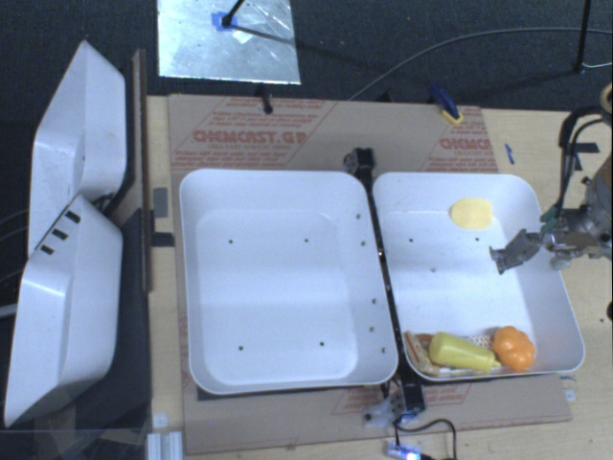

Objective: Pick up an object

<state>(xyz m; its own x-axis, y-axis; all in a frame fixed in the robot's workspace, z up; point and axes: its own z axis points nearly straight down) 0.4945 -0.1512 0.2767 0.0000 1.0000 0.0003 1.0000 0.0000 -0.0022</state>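
Objects for you to pick lie in the right bin (560, 314): a pale yellow disc (471, 213) sits flat near its far wall, and along the near wall you have a yellow-green bottle-shaped piece (462, 352) lying on its side, with an orange piece (514, 348) just beside it on the right. Under or against the bottle-shaped piece there is something tan and striped (420, 345), too small for you to make out.

Your gripper (512, 251) reaches in from the right, held low over the right side of that bin, roughly between the disc and the near-wall group, and apart from all of them. Its grey tip points left and slightly toward the near wall. You cannot tell from this angle whether the fingers are spread or closed; nothing shows between them.

Room to move is good: the middle floor of the right bin is bare white, and the left bin (201, 257) has a wide bare floor. The near-wall items crowd the rim and corner, so you have little side clearance there. The two bins touch along a dark centre strip (381, 266).

Most of the arm (589, 220) is cut off at the right edge, and the wrist is blurred.
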